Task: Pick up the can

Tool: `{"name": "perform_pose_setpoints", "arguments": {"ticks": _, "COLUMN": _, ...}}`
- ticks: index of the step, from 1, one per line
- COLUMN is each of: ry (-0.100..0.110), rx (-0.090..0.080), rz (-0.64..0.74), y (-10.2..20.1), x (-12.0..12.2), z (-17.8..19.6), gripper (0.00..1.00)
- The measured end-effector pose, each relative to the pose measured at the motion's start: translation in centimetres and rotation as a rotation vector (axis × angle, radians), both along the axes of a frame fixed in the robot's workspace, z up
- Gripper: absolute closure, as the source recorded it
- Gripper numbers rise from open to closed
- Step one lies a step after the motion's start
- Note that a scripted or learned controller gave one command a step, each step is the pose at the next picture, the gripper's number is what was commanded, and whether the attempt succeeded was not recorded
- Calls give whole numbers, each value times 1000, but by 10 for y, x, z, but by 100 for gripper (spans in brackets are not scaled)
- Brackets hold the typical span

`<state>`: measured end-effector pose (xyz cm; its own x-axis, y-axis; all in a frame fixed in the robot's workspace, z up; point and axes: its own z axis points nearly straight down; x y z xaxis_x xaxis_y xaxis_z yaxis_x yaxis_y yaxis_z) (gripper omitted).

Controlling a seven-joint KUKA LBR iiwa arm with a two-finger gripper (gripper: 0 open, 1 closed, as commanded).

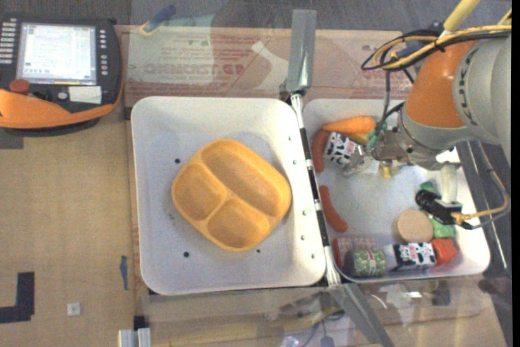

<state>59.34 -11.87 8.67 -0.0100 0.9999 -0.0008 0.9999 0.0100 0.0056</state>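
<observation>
In the right bin (pixel 479 252), the can (pixel 367 261) is lying sideways, rigid and slick; gripper (pixel 375 161) state indeterminate.

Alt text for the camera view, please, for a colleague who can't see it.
The grey arm's gripper sits over a small red can with a black-and-white label in the right white bin. The left white bin holds an orange divided plastic tray.

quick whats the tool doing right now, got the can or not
tool: open or shut cannot be told; it sits low in the right bin beside the can.
</observation>
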Motion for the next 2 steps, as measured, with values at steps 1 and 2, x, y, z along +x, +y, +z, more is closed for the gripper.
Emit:
{"name": "perform_pose_setpoints", "arguments": {"ticks": 1, "ry": 39, "rx": 0, "rz": -86, "y": 7, "x": 33, "z": -1, "gripper": 0}}
{"name": "perform_pose_setpoints", "arguments": {"ticks": 2, "ry": 104, "rx": -3, "rz": -68, "y": 8, "x": 52, "z": -3, "gripper": 0}}
